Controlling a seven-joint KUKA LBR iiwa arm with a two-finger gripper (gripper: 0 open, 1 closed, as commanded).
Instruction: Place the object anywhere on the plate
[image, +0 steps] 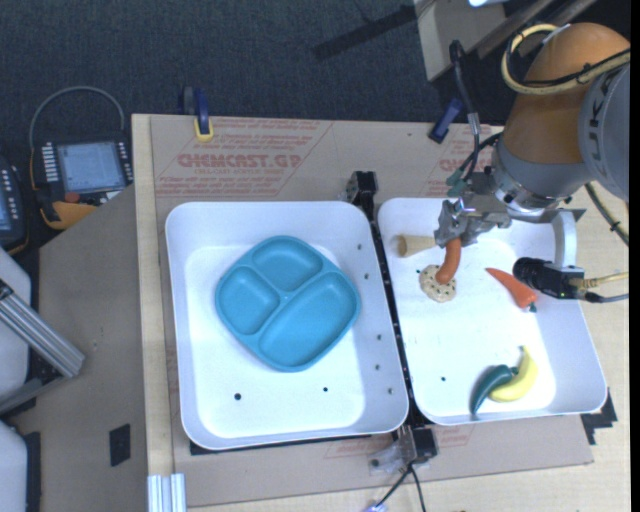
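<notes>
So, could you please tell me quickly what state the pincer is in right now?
Pincer: shut on an orange carrot, which hangs from it over the right bin, just above a cookie.

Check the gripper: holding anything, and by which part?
The gripper looks shut on an orange carrot-like piece, gripped at its upper end; the lower end hangs over a cookie in the right bin.

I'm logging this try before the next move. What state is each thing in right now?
Blue plate: left bin, nothing on it.
Gripper: shut on orange carrot, above right bin.
Cookie: under the carrot's tip.
Banana: lying flat.
</notes>
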